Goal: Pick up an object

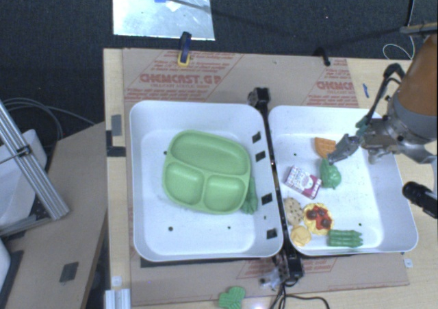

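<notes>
Green and rounded, a small toy vegetable (330, 176) lies in the right bin (390, 184), near its middle and just under an orange wedge-shaped piece (325, 146). It is a squat lump with a narrower top end, and its short long axis runs roughly up and down the picture, the narrow end towards the far side of the bench. The gripper (340, 152) reaches in from the right at a slant, its grey tip low over the top of the green piece; whether it touches is hard to judge. The fingers overlap from this angle, so whether they are spread or pressed together cannot be told, and nothing can be seen between them.

Left of the green piece lies a pink-and-white carton (302, 180), tilted. Nearer the front edge sit a speckled cookie (293, 210), a yellow disc with red topping (317, 218), a small pale yellow piece (300, 235) and a bundle of green beans (344, 238) lying left to right.

The left bin (147, 232) holds a light green divided plate (207, 171), with a darker green leafy piece (250, 195) partly tucked under its right edge. The arm's orange band (419, 81) is cut off at the right edge.
</notes>
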Controlling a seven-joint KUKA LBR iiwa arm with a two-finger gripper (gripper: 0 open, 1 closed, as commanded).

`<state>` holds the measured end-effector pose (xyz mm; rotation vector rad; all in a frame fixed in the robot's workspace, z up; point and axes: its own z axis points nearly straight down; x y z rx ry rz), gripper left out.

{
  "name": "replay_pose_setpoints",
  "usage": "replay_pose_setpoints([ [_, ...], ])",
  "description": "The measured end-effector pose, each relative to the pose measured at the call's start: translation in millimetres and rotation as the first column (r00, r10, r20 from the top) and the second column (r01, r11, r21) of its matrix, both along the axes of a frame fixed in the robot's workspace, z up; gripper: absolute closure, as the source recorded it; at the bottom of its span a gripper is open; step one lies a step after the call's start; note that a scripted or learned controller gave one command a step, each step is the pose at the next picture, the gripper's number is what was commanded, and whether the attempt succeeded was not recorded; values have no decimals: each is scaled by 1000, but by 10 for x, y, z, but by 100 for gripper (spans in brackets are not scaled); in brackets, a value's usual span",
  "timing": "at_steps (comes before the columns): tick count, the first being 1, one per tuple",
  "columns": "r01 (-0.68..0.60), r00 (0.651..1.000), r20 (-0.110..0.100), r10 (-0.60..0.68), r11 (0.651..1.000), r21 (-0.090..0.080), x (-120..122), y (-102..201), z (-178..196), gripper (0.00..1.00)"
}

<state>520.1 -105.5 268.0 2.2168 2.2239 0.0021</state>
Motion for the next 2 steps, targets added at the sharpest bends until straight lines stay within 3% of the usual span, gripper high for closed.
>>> replay_pose_setpoints([
  [1, -3, 1000, -8, 3, 1000, 3, -352, 414, -839, 0],
  [2, 3, 1000, 5, -3, 1000, -4, 681, -219, -1225, 0],
])
